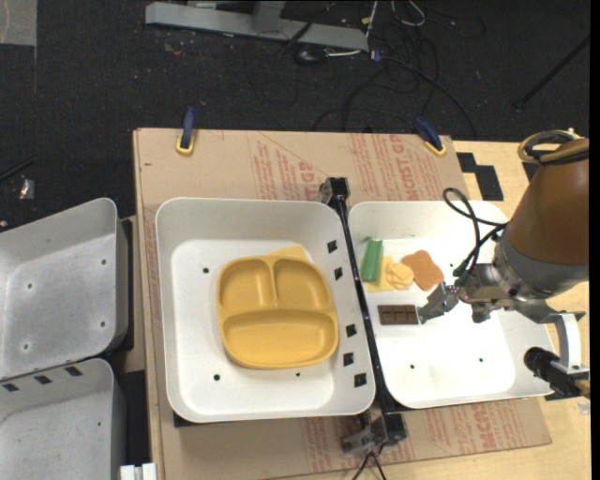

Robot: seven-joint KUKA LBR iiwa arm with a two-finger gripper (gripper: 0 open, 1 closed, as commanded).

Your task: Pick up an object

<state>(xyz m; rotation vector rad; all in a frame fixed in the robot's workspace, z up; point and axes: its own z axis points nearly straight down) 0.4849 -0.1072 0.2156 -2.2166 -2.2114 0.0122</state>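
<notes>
A cardboard sheet [281,159] is seen mid-frame, held by two blue/yellow clamps [187,131] at its top edge. Black floor w/ cables [394,56] and a grey bar [253,23] is seen up top. Grey metal panels [56,281] are seen at left.

Green block [372,260]: a slim, upright-oriented green piece, lying flat in the right bin's upper left part, close to the bin's left wall.

Pale yellow piece [398,275]: a small rounded item, lying flat, touching the green block's right side and sitting partly against the orange piece.

Orange piece [424,269]: a flat, rounded-oblong orange-brown item, lying tilted just right of the yellow piece, overlapping or touching it.

Brown bar [397,315]: a small dark rectangular bar with segmented top, lying flat and level, sitting below the other three and apart from them, near the bin's left wall.
</notes>
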